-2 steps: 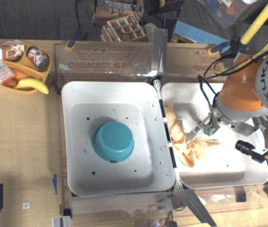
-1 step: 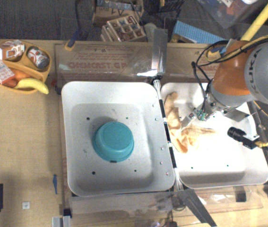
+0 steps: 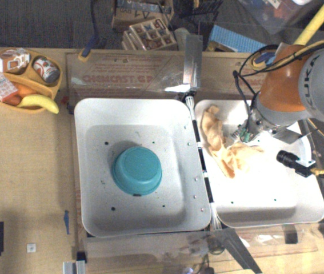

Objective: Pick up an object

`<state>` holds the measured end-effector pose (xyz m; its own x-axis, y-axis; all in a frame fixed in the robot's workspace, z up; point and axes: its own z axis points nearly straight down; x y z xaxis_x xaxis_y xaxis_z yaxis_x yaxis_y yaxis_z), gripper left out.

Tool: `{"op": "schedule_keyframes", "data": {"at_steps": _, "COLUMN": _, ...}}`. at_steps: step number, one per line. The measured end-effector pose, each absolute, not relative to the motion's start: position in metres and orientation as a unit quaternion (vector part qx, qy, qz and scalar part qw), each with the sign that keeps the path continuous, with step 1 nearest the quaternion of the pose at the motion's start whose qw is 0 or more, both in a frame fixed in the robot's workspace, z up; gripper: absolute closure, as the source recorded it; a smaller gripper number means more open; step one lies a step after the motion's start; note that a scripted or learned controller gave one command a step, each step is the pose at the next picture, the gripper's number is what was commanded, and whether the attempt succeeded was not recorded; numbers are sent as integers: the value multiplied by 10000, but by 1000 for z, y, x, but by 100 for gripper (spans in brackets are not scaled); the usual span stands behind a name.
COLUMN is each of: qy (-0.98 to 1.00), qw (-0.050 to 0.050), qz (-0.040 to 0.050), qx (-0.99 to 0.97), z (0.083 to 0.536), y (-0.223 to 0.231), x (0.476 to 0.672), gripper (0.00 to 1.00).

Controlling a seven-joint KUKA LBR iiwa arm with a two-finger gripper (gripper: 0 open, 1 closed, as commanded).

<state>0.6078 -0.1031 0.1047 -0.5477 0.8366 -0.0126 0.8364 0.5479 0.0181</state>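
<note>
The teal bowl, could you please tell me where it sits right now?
The teal bowl lies upside down near the middle of the left bin in the camera view, well apart from the tan cloth and the gripper in the right bin.

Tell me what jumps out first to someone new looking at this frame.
The teal bowl, upside down in the middle of the left bin, draws the eye first. Next is the grey arm with its orange band, reaching into the right bin, where a crumpled tan cloth lies at the left side. A yellow tray of toy food sits at the bench's far left corner.
</note>
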Motion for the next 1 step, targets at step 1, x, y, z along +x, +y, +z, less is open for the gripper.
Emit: {"op": "schedule_keyframes", "data": {"at_steps": 1, "qy": 9480, "qw": 46, "qz": 10, "qx": 3182, "z": 187, "y": -57, "x": 668, "gripper": 100}}
